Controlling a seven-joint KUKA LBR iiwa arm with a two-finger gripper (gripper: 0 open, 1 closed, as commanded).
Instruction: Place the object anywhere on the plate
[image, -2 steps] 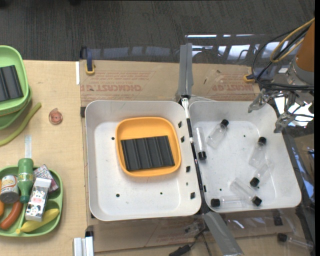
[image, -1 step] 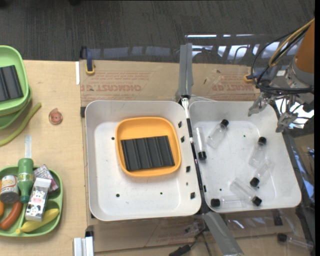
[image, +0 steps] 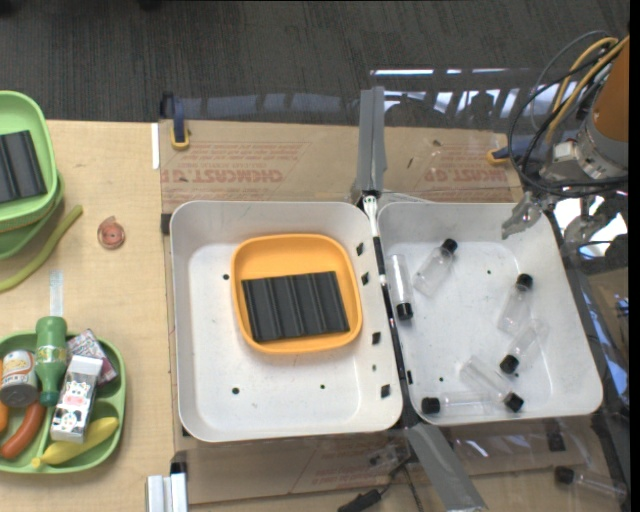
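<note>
Camera view: hand (image: 522, 215) over right bin's (image: 560, 405) far edge, grip state unclear; vials (image: 432, 268) unpicked; orange plate (image: 296, 257) waits.

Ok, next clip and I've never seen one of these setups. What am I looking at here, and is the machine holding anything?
One fixed camera looks down at a slant on a bench with two white bins. The robot arm reaches in from the right; its hand hangs over the right bin's back corner, and nothing shows between its fingers. That bin holds several clear vials with black caps, such as one near the back. The left bin holds an orange plate with a dark ridged insert. The job is to put a vial on the plate. Toy food sits in a green tray at far left.
</note>
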